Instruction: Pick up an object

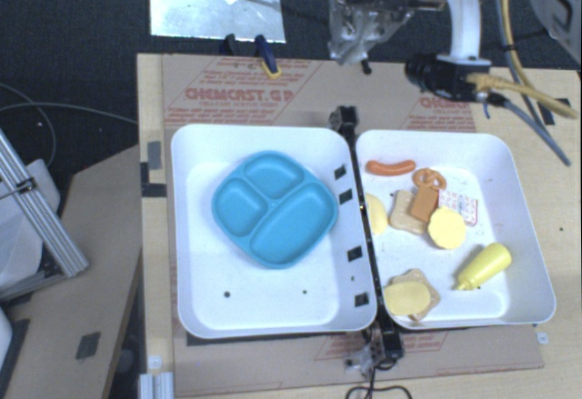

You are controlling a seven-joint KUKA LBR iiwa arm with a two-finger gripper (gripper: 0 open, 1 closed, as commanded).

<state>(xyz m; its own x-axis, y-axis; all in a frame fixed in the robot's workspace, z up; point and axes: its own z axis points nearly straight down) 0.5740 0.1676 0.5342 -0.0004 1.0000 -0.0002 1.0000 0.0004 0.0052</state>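
The gripper was seen high above the far edge of the table, beyond both bins and well apart from everything in them. Whether it was open or closed could not be told, as its lower end was blurred against the dark floor; nothing was seen held in it.

Two white bins were set side by side. In the left bin a blue divided plate lay flat, near the middle.

The objects to be picked were gathered in the right bin. A sausage lay near the far wall. Just below it a pretzel was found, touching a brown block that rested on a pale bread slice. A small red-and-white card lay beside the block, and a round yellow disc overlapped its near edge. A yellow bottle lay on its side toward the near right corner. A sandwich-like piece with a yellow top sat against the near wall, close to the divider between the bins.
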